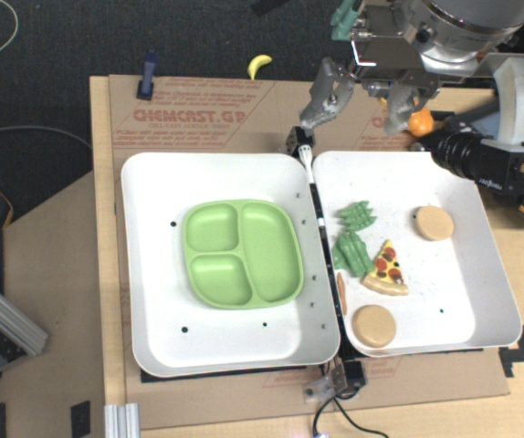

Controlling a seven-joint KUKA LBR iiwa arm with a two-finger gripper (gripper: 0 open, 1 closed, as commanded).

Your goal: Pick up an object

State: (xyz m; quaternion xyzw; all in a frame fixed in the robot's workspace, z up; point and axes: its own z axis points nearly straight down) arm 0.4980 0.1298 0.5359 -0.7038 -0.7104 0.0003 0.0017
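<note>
The right bin (481,272) holds two bunches of green beans (357,214) (351,252), a pizza slice (387,269), a tan round bun (434,223) near the back, another bun (373,325) at the front, and a thin sausage (341,293) along the left wall. A green divided plate (241,252) lies in the left bin (152,208). My gripper (361,109) hangs high over the back edge of the right bin, open, with its two fingers (322,106) spread wide and nothing between them. It is well above and behind the food items.
A small orange thing (419,122) sits just right of the gripper's right finger at the bin's back edge. On the cardboard behind the bins lie a yellow banana (259,64) and a blue clip (146,78). Cables run across the dark floor at left.
</note>
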